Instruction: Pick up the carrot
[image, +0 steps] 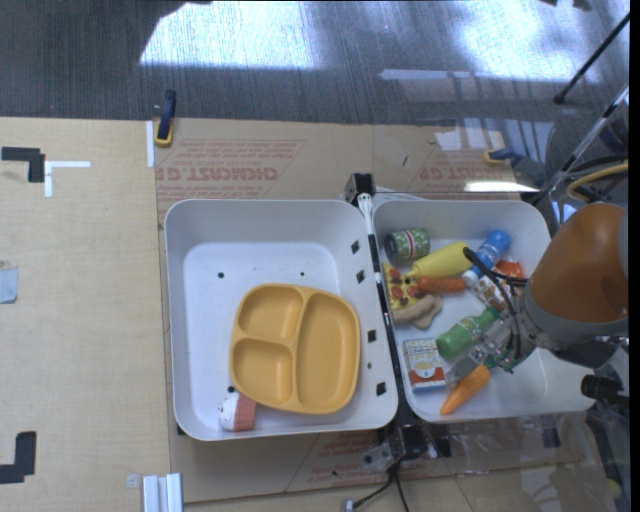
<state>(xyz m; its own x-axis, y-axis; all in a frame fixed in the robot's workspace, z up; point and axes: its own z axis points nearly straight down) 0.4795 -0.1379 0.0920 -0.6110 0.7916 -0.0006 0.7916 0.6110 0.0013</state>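
In the right bin (560, 400) the gripper (488, 362) sits low over the carrot (465, 390), touching its upper end. A yellow divided plate (296, 348) lies in the left bin (190, 300).

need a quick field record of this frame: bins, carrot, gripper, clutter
left bin: yellow divided plate; small pink-and-white item at its near-left edge
right bin: carrot, green can, yellow bottle, other toy groceries
carrot: near edge of right bin, lying tilted
gripper: right above the carrot's upper end; grasp cannot be told
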